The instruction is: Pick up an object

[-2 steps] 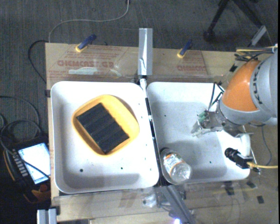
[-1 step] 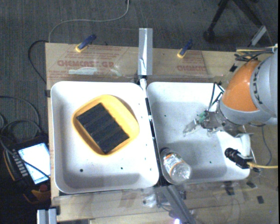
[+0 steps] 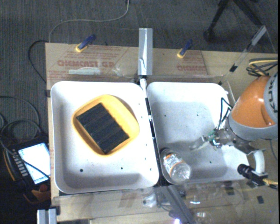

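On my feed, the left bin (image 3: 60,125) holds a yellow dish (image 3: 126,107), lying a bit skewed near the bin's middle, with a dark ribbed pad (image 3: 102,127) sitting inside it. A few small dark specks dot the bin floor around it.

The right bin (image 3: 186,101) touches the left one along a central divider. In its near left corner lies a clear plastic bottle (image 3: 176,166) on its side, cap end toward the divider, resting against the bin's front wall.

Further right, the arm (image 3: 254,108) comes in over the right bin's right side. Its gripper (image 3: 210,139) hangs low over the bin floor, well apart from the bottle, with nothing visibly held. The tool is small and blurred against wires and a greenish part, so I cannot tell how far apart its tips stand.

The arm's bulk covers the bin's far right edge, and the frame cuts the arm off.
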`<state>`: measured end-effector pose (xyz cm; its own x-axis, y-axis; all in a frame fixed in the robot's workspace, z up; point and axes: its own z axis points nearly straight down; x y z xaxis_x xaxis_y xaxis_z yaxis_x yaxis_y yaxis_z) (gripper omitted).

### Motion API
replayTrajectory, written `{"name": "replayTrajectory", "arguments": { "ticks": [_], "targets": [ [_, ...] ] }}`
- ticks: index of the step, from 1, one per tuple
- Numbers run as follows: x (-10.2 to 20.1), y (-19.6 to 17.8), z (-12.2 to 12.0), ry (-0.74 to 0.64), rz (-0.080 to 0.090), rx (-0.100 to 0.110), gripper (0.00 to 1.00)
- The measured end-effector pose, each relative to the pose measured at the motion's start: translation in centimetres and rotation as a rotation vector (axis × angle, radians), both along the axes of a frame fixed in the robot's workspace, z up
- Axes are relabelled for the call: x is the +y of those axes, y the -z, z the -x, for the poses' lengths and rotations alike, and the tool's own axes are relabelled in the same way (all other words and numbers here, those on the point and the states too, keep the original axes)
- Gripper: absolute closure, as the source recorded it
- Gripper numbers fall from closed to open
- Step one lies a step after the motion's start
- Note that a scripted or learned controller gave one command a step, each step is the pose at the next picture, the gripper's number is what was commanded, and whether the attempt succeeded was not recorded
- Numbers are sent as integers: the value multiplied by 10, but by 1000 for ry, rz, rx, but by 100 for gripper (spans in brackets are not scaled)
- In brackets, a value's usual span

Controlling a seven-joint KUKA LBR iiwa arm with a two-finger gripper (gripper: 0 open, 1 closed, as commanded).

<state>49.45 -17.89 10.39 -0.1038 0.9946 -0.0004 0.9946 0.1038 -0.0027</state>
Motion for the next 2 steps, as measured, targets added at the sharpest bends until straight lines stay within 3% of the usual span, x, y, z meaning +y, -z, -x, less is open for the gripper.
{"name": "replayTrajectory", "arguments": {
  "ticks": [1, 2],
  "targets": [
    [44, 12, 6, 35, 11, -21, 0],
    [16, -92, -32, 131, 3, -3, 0]
  ]
}}
